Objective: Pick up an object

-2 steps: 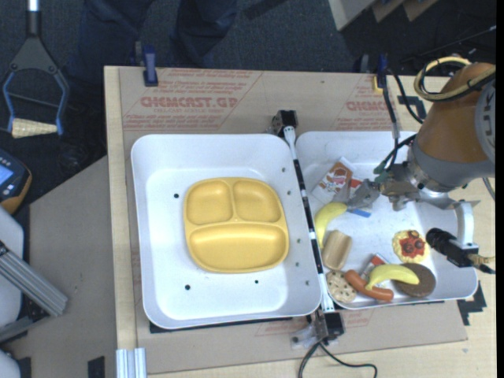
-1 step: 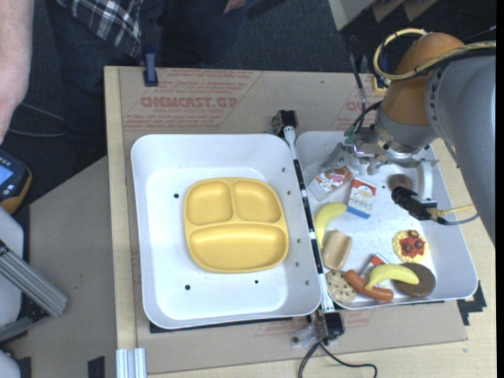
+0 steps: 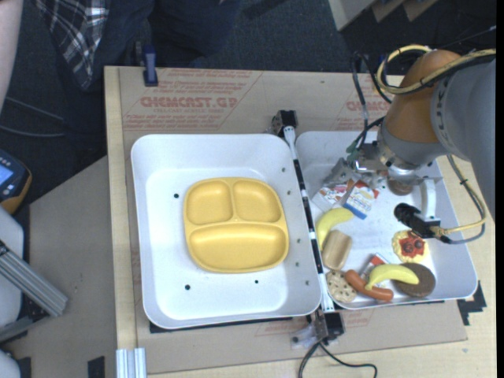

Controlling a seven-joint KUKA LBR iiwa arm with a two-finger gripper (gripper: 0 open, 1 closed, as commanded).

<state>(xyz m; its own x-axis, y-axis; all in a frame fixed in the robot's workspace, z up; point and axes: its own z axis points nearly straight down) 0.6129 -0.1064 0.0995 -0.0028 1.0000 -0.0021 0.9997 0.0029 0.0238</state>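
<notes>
My gripper point(image 3: 356, 169) hangs low over the far left part of the right bin point(image 3: 461, 278), under the grey arm with its orange band. Just in front of it lies a white, red and blue snack packet point(image 3: 360, 198), touching or nearly touching the gripper's tip. Closer to the front are a yellow banana point(image 3: 331, 221), a tan bread slice point(image 3: 337, 250), a round cookie point(image 3: 341, 287), a red sausage point(image 3: 370, 286), a second banana point(image 3: 392, 274), a brown donut point(image 3: 423, 282) and a small red-topped tart point(image 3: 410, 246).
The left bin point(image 3: 153, 211) holds a yellow divided plate point(image 3: 235, 225) in its middle. A black-studded divider point(image 3: 305, 211) runs between the two bins. The cardboard bench point(image 3: 197, 101) carries a blue clip point(image 3: 148, 65) at its far left corner.
</notes>
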